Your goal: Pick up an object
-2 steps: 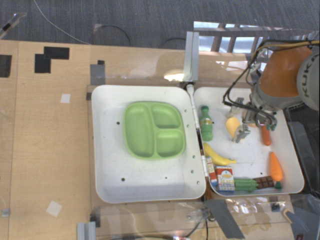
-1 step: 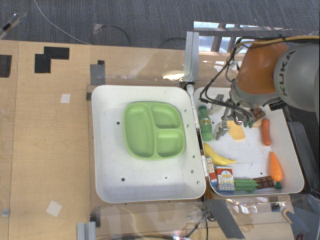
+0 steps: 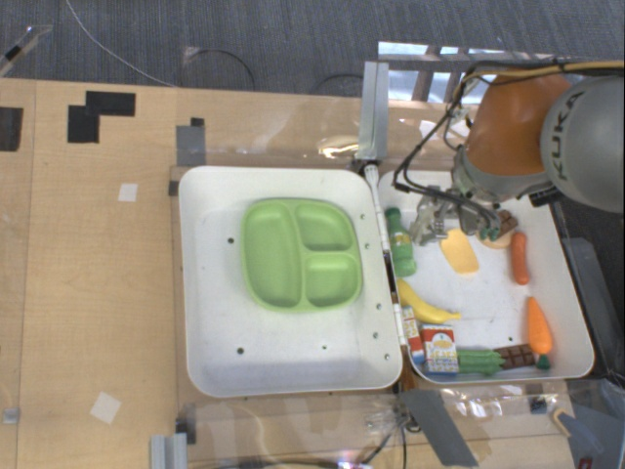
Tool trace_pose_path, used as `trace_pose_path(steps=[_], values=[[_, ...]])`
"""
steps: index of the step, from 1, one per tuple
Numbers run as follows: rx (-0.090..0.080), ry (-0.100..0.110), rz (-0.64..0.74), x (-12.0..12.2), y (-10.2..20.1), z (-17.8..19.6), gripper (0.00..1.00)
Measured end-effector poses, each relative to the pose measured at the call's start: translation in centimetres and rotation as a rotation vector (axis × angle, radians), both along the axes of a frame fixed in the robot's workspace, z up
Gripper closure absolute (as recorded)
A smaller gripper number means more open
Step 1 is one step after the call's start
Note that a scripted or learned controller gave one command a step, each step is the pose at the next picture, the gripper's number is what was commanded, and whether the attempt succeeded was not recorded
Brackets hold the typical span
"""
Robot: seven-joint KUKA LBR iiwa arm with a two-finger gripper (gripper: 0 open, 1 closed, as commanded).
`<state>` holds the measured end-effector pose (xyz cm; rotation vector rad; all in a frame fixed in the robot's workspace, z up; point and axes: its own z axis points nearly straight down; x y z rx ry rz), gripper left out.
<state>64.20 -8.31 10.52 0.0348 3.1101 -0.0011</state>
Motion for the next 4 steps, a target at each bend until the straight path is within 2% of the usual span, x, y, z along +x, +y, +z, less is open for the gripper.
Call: trace_pose_path(steps=[1,2,3,4], values=[[-0.009,0.014,0.127,0.1,-10.9,7.6,1.0],[-0.004,0.019,0.136,0.1,-10.2,7.2,0.0],[-0.003,0.015,0.127,-0.4,-4.6,-1.5,0.0],[0.001,0.019,0.079,0.1,-0.1,-1.7,0.0]])
